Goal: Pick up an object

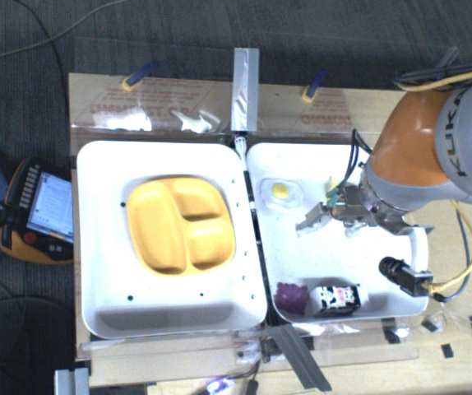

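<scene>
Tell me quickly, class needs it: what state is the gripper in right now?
Gripper: open, holding nothing, over the right bin near the fried egg.

You are looking at a tray (178, 225) lying in the left bin (104, 167); right of it, a can (337, 299) is lying beside a cloth (292, 297).

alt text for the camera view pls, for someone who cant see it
A grey and orange robot arm reaches from the right over the right white bin, its gripper above the bin floor near a small fried egg toy. A purple object and a black-and-white item lie along that bin's near wall; the left bin holds a yellow divided tray.
</scene>
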